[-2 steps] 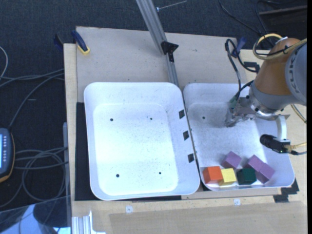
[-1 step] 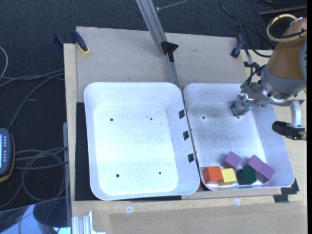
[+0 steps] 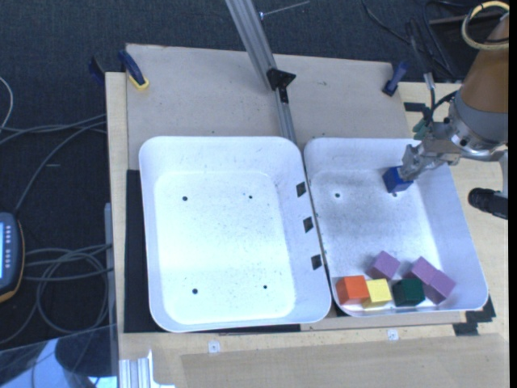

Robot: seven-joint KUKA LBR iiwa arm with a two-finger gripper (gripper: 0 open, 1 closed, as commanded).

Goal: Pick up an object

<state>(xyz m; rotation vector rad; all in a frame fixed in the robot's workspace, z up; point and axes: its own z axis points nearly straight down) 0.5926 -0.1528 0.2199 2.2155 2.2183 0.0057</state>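
— One blue block (image 3: 394, 181) lay in the right bin (image 3: 355, 225), toward its far edge and nearer its right wall.
— And the gripper (image 3: 406, 170)?
— It was right on top of the block's far right side, touching it or nearly. Whether it was open, closed or clamped on the block, I could not tell.
— Anything else in that bin?
— Five blocks were bunched along the near edge: an orange block (image 3: 351, 288), a yellow block (image 3: 378, 291) and a green block (image 3: 409, 291) in a row, with a small purple block (image 3: 386, 263) and a larger purple block (image 3: 432, 277) just behind them. All were well apart from the blue one.
— Further out?
— The left bin (image 3: 149, 217) sat alongside, its wall meeting the right bin's.
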